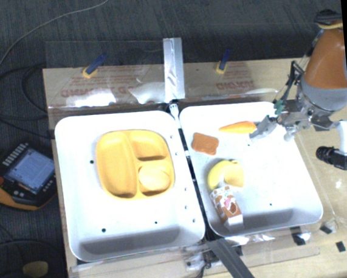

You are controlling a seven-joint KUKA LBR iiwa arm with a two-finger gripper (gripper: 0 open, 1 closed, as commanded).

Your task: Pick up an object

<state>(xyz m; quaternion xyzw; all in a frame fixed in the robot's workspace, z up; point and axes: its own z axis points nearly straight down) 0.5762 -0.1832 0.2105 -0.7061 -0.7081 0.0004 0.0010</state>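
Note:
The right bin [299, 172] holds an orange carrot [236, 127] at its far side and a flat brown-orange piece [205, 142] left of the carrot. Near the middle lies a yellow banana-like fruit [224, 174], with a small printed carton [227, 206] in front of it. My gripper [273, 130] hangs over the bin's far right edge, just right of the carrot's tip. It is open and nothing sits between its fingers. One grey finger [259, 129] points left toward the carrot.
The left bin [84, 229] contains a yellow divided tray [133, 162]. A metal divider post [173, 68] stands behind the bins, with blue and yellow clips either side. A handheld controller [24, 174] lies on the floor at left. Black hardware [337, 156] sits right of the bins.

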